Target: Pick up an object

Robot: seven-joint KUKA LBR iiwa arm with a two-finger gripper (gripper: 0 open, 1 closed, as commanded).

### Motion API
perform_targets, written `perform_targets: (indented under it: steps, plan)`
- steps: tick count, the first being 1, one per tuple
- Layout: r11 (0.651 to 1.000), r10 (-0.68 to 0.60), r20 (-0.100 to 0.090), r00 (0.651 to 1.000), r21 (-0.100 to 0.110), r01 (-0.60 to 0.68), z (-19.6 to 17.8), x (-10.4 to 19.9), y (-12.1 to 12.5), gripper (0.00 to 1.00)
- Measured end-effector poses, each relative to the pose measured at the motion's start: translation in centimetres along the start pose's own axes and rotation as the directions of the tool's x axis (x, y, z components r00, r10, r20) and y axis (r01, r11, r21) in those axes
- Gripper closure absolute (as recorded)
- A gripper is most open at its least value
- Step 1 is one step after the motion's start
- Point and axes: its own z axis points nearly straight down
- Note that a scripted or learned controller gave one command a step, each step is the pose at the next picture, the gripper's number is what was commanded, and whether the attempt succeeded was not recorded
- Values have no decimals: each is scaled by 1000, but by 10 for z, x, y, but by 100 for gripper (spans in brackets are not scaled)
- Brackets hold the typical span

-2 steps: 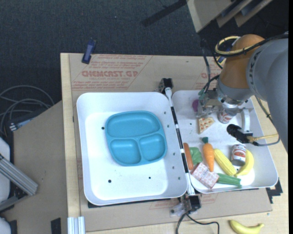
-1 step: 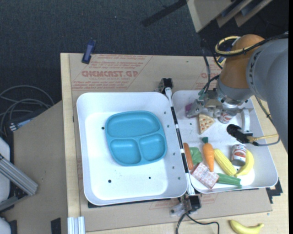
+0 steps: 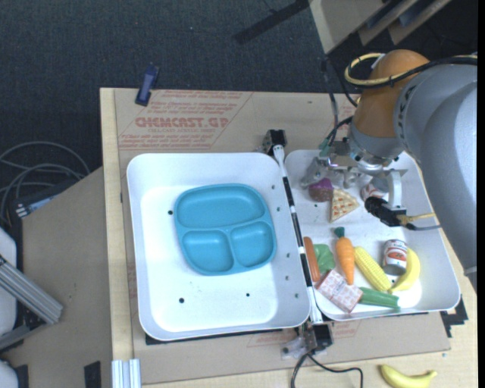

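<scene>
Your gripper [image 3: 342,171] is parked low over the far end of the right bin [image 3: 443,292], right above a purple toy [image 3: 321,189] and a pizza slice [image 3: 343,204]. Honestly can't tell whether it's gripping anything. Nearer you there's a carrot [image 3: 345,258], corn cob [image 3: 372,269], banana [image 3: 409,271] and small can [image 3: 394,254]. The left bin [image 3: 151,303] has a blue divided plate [image 3: 224,227].

A dark blue-grey carpet [image 3: 189,42] covers the floor around the pale wooden tabletop [image 3: 204,117], which carries red printed lettering [image 3: 182,121]. Grey cables [image 3: 38,178] coil on the floor at the left, near a metal rail [image 3: 30,288]. A light-coloured piece of furniture [image 3: 379,19] stands at the top right.
</scene>
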Motion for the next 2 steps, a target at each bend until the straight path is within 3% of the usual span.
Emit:
perform_targets:
  steps: [1, 2]
  plan:
    - [1000, 0, 1, 1000, -3, 0, -11, 0, 1, 100]
    - [1000, -1, -1, 1000, -1, 1, -102, 48, -58, 100]
